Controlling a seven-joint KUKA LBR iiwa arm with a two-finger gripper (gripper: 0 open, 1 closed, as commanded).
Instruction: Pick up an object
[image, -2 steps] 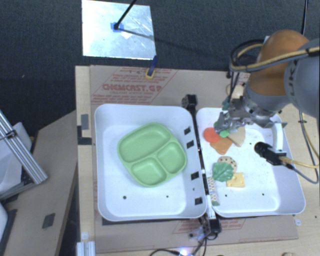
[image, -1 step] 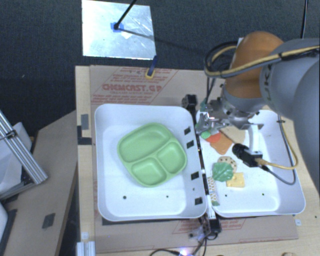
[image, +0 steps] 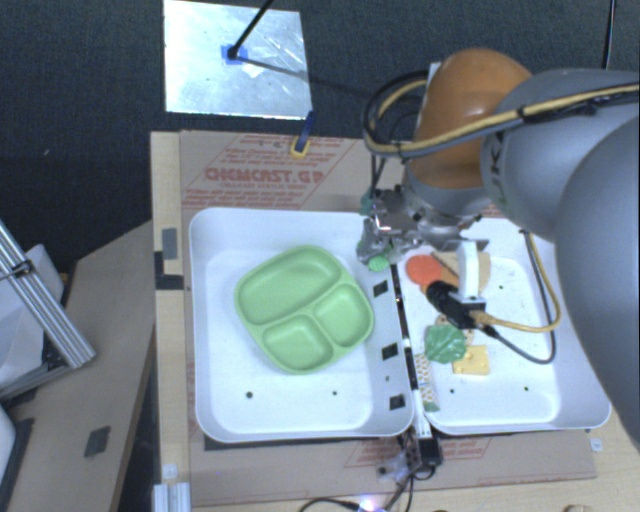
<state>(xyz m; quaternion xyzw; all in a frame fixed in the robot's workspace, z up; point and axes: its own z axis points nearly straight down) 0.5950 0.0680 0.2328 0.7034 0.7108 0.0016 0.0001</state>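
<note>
hovering over the right rim of the left bin (image: 215, 330), upper middle of the frame, the hand (image: 383, 245) is just above a small green piece (image: 378, 263), too small to show a long axis. whether the hand is open or closed, i cannot tell.

Arm's basically one fat, smooth matte-grey rounded arm link (image: 585, 170), looks like painted metal w/ a soft sheen. Above the wrist there's a glossy orange dome-shaped band (image: 465, 100), kinda pumpkin-looking tbh. A bundle of thin black and yellow cables (image: 380, 105) loops next to the orange bit, and more of them run along the grey shell's top edge. The end is a small silver-grey metal two-finger gripper (image: 374, 245), lots of little blocky parts, too blurry for finer detail imo.
</note>
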